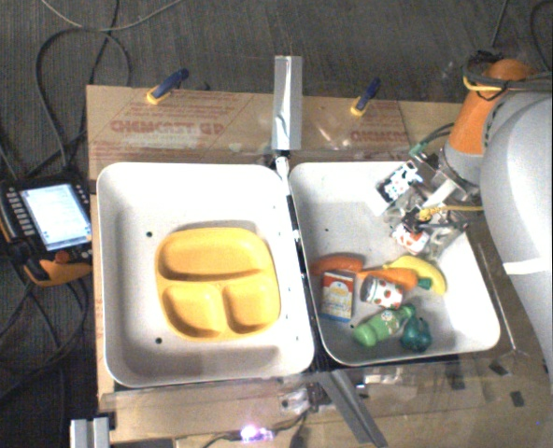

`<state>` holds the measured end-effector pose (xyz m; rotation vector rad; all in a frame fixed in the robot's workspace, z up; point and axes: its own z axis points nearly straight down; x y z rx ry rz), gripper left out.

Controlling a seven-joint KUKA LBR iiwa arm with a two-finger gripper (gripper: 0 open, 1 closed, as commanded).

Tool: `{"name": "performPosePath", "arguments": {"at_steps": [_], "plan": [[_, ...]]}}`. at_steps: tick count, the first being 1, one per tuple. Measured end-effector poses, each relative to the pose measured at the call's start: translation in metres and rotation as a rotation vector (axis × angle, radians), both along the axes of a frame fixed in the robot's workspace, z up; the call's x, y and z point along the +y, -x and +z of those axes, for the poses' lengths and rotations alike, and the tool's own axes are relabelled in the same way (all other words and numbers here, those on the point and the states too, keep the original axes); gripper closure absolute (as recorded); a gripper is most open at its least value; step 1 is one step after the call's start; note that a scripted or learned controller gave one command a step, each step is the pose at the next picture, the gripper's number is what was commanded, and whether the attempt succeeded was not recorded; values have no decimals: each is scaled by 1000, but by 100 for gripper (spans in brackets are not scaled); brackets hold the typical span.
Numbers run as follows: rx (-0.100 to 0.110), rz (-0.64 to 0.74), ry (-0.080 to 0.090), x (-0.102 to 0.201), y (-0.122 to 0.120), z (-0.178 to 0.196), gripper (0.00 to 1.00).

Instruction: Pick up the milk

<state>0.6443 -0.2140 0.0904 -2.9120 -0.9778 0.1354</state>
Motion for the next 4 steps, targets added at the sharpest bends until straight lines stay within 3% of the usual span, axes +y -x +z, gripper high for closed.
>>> {"name": "performPosePath", "arguments": {"at_steps": [1, 2, 3, 4], "plan": [[-44, 13, 15, 6, -10, 9, 100], [-98, -117, 40, 75, 25, 85, 100], [-93, -228, 46, 147, 91, 92, 100], [-98, -38, 37, 157, 68, 122, 100]]}}
